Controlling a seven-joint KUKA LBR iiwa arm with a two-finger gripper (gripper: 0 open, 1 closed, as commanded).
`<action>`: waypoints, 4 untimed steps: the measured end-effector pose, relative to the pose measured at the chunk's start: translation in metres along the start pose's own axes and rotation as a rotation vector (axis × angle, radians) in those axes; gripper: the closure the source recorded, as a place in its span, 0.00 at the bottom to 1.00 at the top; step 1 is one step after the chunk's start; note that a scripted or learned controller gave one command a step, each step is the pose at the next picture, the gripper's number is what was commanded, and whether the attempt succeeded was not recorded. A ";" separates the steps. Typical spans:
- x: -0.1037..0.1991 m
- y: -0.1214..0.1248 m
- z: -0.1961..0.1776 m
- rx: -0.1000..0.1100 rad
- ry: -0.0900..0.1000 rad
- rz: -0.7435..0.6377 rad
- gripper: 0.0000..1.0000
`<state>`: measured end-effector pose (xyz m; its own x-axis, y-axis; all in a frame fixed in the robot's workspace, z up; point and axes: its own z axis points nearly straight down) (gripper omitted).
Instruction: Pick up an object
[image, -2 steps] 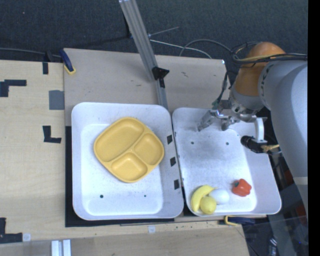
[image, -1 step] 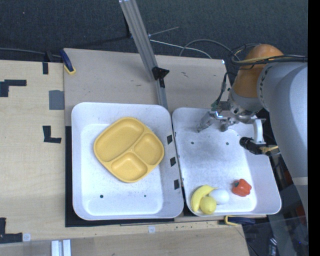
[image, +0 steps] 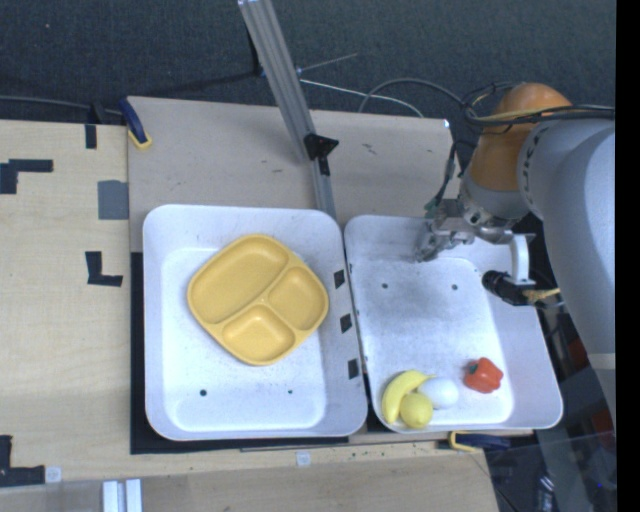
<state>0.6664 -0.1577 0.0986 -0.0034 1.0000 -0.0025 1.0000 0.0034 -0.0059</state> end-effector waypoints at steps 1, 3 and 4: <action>0.003 0.003 -0.043 -0.009 0.002 0.001 1.00; 0.014 0.007 -0.159 -0.012 0.001 0.001 1.00; 0.070 0.005 -0.145 -0.004 0.004 -0.003 1.00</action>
